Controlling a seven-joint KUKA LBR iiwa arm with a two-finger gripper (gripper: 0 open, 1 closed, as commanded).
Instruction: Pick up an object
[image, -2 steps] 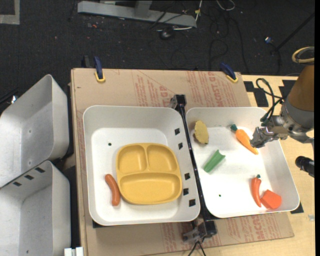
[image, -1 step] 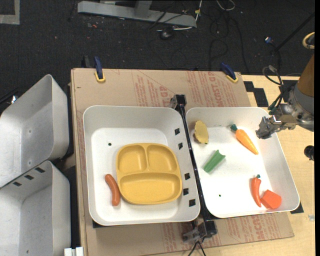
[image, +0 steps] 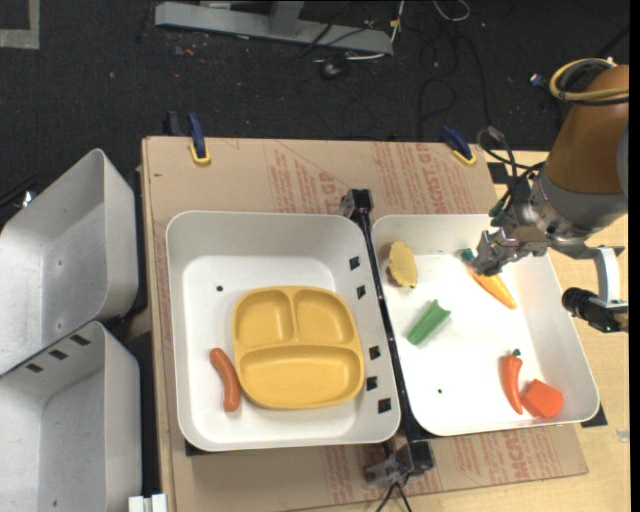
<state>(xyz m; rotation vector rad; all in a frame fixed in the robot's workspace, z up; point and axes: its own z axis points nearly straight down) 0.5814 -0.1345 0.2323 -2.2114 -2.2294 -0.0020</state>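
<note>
Over the right-hand shallow white plastic bin I see the pincer low at the bin's upper right, sitting right at the green-topped end of a small orange plastic toy carrot that lies slantwise on the bin floor. I cannot tell from this angle whether the pincer is apart or together, nor whether it has any grip on the carrot. I judge the carrot to be the likely target: light, stiff, hollow moulded plastic, smooth and tapered, so it may squirt out if pinched near the thin tip; the thicker part near the leafy end looks the safer place to take hold, across its narrow width. Elsewhere in that bin lie a pale yellow lumpy toy food piece, a green blocky plastic piece, and a red-orange toy pepper with an orange chunk beside it. Across the divider, the left white bin holds a yellow compartment tray and a reddish toy sausage just beside it.
</note>
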